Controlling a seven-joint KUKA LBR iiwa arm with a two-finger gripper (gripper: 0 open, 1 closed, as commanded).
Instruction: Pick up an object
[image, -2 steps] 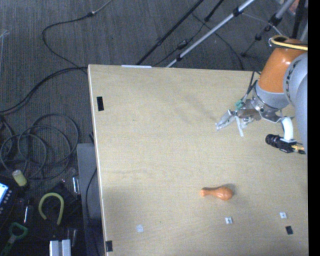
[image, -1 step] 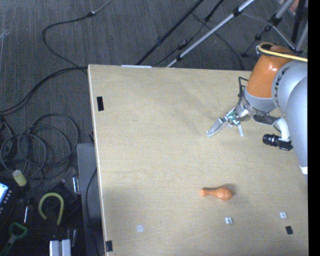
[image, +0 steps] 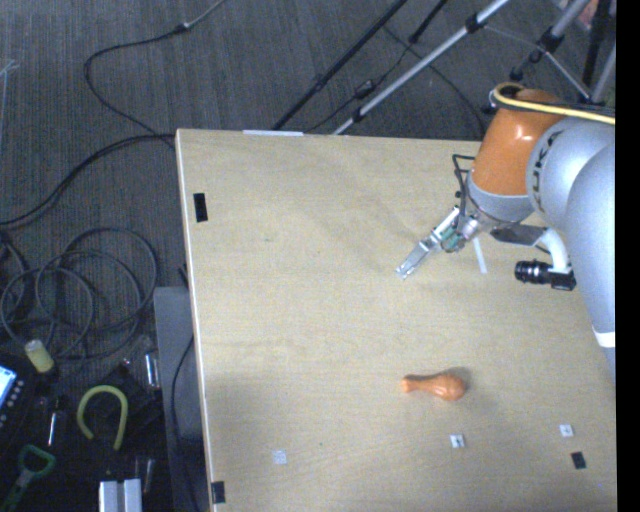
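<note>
An orange, pear-shaped object (image: 437, 385) lies on its side on the tan bench top (image: 300, 300), its narrow end pointing left. My gripper (image: 443, 270) hangs over the bench at the upper right, well above and behind the object and not touching it. It is open, one finger (image: 420, 256) slanting down to the left and the other, a short white finger (image: 480, 260), to its right. Nothing sits between them. The grey arm with its orange band (image: 515, 140) comes in from the right.
Small square markers (image: 457, 440) dot the bench's front right and a black tag (image: 201, 207) sits near its left edge. Cables and tools (image: 95, 410) lie on the floor to the left. Tripod legs (image: 420, 60) stand behind the bench.
</note>
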